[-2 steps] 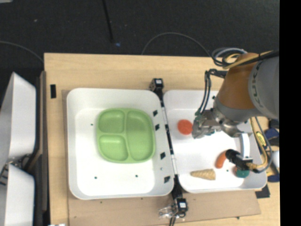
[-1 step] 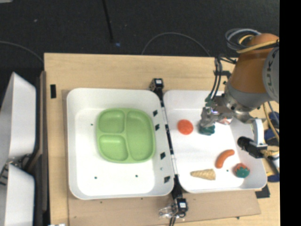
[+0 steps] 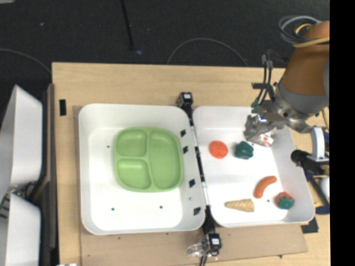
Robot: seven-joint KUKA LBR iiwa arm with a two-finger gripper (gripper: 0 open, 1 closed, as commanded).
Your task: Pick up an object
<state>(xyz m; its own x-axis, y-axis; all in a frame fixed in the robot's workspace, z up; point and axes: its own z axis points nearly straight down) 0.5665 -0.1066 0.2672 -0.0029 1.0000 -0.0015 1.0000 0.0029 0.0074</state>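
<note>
The right bin [image 3: 222, 193] holds several small toys: an orange-red round one [image 3: 218, 149], a dark green lump [image 3: 243, 151], an orange sausage shape [image 3: 264, 186], a cream cone [image 3: 240, 205] and a green and red piece [image 3: 285, 201]. My gripper [image 3: 257, 134] hangs over the bin's upper right part, just above and to the right of the dark green lump. A small white and red item [image 3: 265, 139] lies right by its tip. The fingertips are dark and blurred against the bin.
The left bin [image 3: 94, 204] bears a green divided plate [image 3: 148, 158] in its middle. Black clips [image 3: 194, 165] run along the seam between the two bins. The grey and orange arm [image 3: 305, 76] reaches in from the right. Cables cross the dark floor behind the bench.
</note>
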